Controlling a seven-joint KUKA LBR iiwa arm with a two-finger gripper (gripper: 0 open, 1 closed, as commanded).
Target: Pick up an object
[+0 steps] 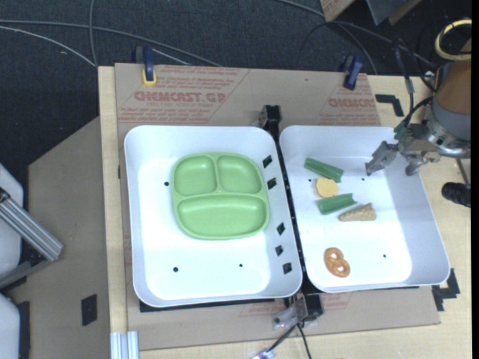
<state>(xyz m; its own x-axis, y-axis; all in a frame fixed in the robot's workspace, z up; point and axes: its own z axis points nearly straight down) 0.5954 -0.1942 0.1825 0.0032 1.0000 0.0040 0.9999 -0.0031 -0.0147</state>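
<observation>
The right bin (419,264) holds several small food items: a green strip (323,169) near the back, a yellow-orange chip (326,188) just below it, a second green piece (334,203), a tan bread-like wedge (357,213) and a pretzel (336,262) near the front. My gripper (395,159) hangs over the right bin's back right part, to the right of the green strip and apart from every item. Its two fingers stand spread with nothing between them.
The left bin (150,268) carries a green divided plate (219,195). Black clips run along the seam between the bins (278,200). The arm's wrist (449,103) comes in at the right edge. Cables trail over the dark floor behind the bench.
</observation>
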